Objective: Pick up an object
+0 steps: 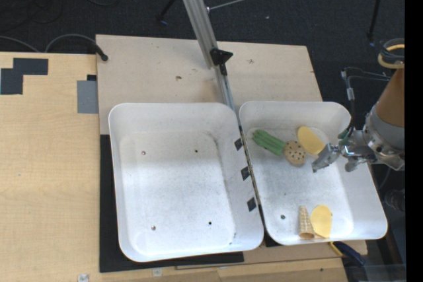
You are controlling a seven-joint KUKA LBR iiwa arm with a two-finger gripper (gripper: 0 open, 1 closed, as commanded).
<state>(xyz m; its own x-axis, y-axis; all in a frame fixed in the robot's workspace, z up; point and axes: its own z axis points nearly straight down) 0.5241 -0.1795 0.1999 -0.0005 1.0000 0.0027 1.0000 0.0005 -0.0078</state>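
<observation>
Nothing is picked yet: the grey two-finger gripper [322,162] hangs over the right-hand shallow white bin [370,205] with its grip unreadable, near the flat yellow oval piece [310,139] and the tan perforated disc [295,154].

Two shallow white bins sit side by side on the worktop [277,69]: the left bin [175,181] and the right bin [310,175]. The right bin contains five small objects: one green ridged piece [268,141], one tan round piece with holes [295,153], two yellow rounded pieces [310,139] [322,220], and one tan cone [305,222].
</observation>
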